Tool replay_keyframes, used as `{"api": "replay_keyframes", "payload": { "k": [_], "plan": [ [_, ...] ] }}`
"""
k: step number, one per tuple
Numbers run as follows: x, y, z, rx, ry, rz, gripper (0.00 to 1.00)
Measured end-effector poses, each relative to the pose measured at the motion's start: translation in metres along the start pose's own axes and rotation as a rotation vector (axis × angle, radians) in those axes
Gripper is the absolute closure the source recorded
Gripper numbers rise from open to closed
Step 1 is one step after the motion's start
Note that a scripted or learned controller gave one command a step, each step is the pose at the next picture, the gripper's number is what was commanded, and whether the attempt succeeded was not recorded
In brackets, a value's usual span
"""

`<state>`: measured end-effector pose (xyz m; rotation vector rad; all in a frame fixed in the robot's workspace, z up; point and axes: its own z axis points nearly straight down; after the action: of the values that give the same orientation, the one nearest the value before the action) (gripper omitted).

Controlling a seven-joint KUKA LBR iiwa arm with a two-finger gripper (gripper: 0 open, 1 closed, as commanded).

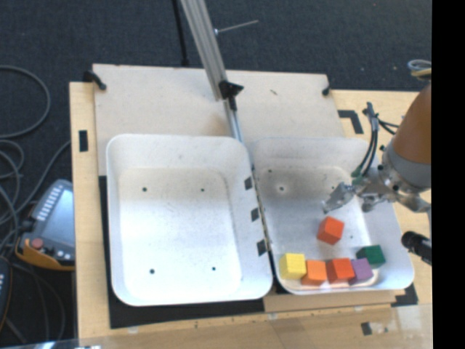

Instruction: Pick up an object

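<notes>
Mostly blocks (330,230) in right bin (290,166), near edge

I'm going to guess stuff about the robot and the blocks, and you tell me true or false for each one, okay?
1. All the blocks sit in the right bin. True.
2. The gripper is holding the orange block. False: that block lies loose on the bin floor, just below the gripper.
3. A yellow block is at the left end of the row along the bin's near edge. True.
4. The green block is in the left bin. False: it is in the right bin, near the purple block.
</notes>
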<state>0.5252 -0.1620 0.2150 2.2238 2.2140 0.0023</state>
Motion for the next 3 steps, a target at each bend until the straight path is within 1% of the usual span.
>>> {"api": "replay_keyframes", "payload": {
  "k": [1, 2, 3],
  "plan": [
    [-0.001, -0.01, 0.107, 0.01, 0.002, -0.004, 0.0],
    [-0.002, -0.007, 0.092, -0.001, 0.0, 0.001, 1.0],
    [0.055, 0.028, 0.049, -0.002, 0.002, -0.013, 1.0]
  ]
}}
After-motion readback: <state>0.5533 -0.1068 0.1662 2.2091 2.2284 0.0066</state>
